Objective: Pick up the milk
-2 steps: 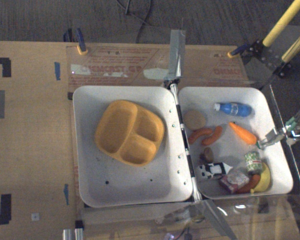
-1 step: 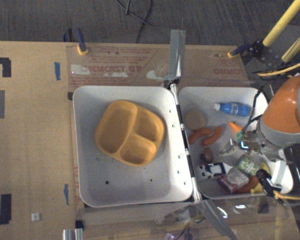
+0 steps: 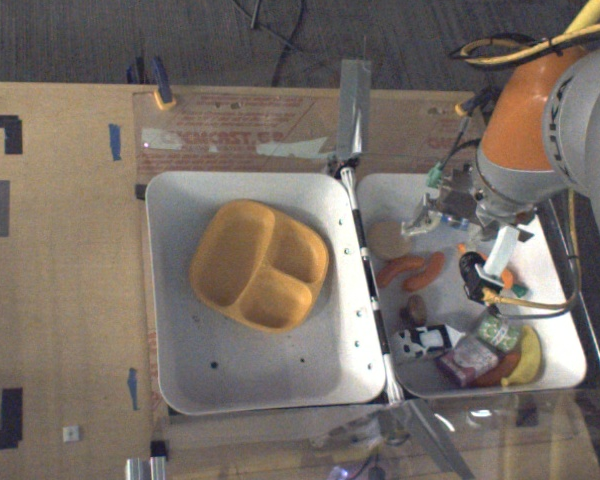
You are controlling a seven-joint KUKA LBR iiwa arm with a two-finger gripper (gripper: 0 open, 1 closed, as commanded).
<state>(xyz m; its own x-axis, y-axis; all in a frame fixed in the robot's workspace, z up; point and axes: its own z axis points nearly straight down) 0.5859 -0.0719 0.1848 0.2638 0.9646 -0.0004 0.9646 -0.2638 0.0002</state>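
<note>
Milk (image 3: pixel 425 341), cow-print carton, lies nr front edge of right-hand bin (image 3: pixel 388 196), twd its left side. Purple packet (image 3: pixel 468 361) just beside it, banana (image 3: pixel 526 362) in front-right corner. Further back: two sausages (image 3: pixel 412 269) side by side. Arm (image 3: pixel 525 118) hangs over bin's back part, well apart from milk. Jaws wide or narrow: can't tell.

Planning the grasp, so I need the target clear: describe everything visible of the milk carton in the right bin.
The small white cardboard-looking milk carton with black cow patches seems to lie on its side, near the view's lower left corner of the right shallow white bin. A purple crinkled packet sits close at its right; contact is unclear.
</note>
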